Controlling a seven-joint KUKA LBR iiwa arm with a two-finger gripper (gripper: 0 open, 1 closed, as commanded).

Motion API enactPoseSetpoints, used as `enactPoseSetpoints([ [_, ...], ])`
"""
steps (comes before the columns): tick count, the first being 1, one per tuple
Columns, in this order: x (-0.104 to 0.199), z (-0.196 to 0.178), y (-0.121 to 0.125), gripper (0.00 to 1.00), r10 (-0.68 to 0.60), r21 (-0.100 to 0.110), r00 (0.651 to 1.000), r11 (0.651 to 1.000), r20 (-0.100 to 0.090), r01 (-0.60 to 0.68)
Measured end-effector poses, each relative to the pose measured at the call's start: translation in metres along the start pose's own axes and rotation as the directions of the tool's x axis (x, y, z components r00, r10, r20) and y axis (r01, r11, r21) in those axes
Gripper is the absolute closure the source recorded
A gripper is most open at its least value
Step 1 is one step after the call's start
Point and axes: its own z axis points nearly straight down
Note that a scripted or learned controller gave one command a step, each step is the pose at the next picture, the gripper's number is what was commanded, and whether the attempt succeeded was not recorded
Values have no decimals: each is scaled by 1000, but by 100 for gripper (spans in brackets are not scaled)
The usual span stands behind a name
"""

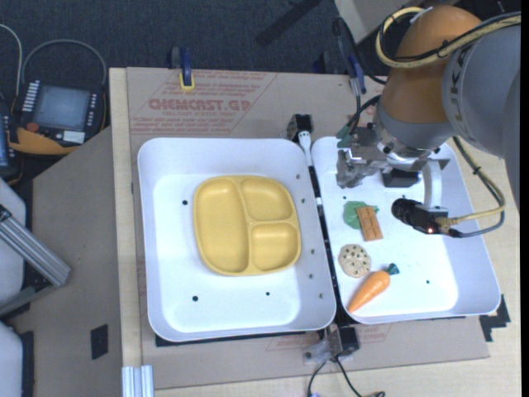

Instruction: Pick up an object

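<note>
Beside the metal pincer [355,174] lies a tapered orange carrot [369,289]

Right bin [463,292] contents: orange carrot [369,289] lying diagonally near front edge; round speckled cookie [355,260] just behind it; green piece [358,214] touching brown wafer [369,222] further back

- Red printed lettering runs across the far edge of a brown board [215,102] that lies on the counter, beyond the two white bins.
- The large line reads roughly "CHEMCAST GP"; the last letters are uncertain.
- Smaller red lines above and below it are too fine to read.
- A handheld screen unit [59,110] at far left shows a display, but nothing on it is legible.
</note>
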Motion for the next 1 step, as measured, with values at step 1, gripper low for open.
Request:
enactPoseSetpoints([
  [1, 51, 7, 21, 100, -1, 1, 1000, 1000, -1, 1],
])
